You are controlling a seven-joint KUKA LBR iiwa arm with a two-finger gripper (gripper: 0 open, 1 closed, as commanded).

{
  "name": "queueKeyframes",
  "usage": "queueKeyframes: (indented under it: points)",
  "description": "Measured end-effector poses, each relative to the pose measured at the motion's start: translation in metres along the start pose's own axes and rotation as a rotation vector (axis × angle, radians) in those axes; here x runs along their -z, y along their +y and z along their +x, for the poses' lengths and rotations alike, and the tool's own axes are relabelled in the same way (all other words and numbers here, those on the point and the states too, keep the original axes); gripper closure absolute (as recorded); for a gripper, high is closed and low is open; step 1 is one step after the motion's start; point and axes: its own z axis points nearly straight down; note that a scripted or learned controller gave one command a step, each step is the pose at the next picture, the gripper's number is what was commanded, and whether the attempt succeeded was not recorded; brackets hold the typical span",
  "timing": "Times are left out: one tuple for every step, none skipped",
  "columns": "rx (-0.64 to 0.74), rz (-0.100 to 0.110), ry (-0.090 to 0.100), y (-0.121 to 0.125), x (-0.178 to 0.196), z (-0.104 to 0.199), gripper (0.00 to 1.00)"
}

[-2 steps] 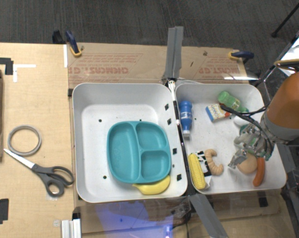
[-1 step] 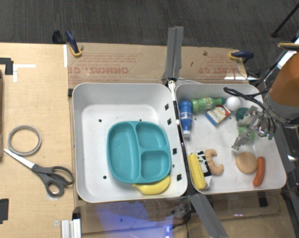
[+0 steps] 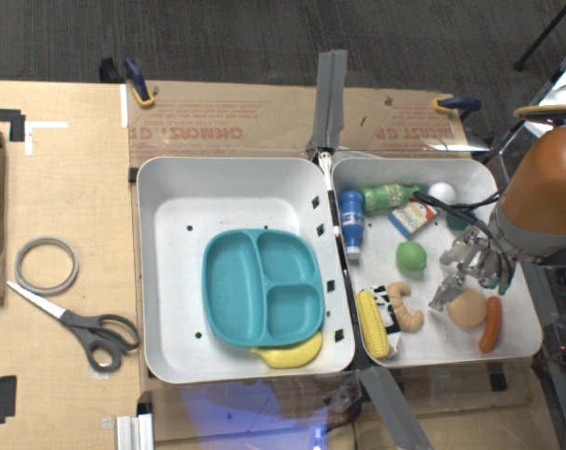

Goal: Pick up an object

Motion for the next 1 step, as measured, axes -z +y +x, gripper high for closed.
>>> queueKeyframes:
  points:
    - [0.107,0.000,-0.003,0.0078,0.0004,-0.0416,0.00]
